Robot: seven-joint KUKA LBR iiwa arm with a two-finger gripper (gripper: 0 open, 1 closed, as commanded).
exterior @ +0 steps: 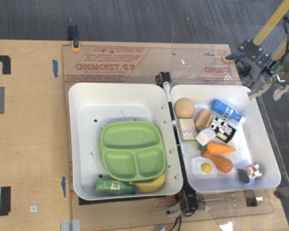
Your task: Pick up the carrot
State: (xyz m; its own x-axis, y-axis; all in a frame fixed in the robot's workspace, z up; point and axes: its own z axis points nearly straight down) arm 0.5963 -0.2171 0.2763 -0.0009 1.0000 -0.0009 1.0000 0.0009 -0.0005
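1. The carrot (220, 148) lies on its side in the right bin (267, 143), lower centre of that bin, its pointed end toward the frame's right.
2. Touching it from below is a brown sausage-like piece (221, 163), and a fried egg toy (205, 167) sits at the lower left of the pair.
3. Just above the carrot are a white block (205, 137) and a black-and-white carton (222, 130); a blue bottle (226, 110) lies nearer the bin's upper edge.
4. The gripper (266, 81) hangs at the upper right of the frame, beyond the right bin's corner and well apart from the carrot; I cannot tell how it is set.
5. The left bin (82, 129) holds a green divided plate (133, 149), with a banana (151, 183) and a green bottle (113, 187) along its lower edge.
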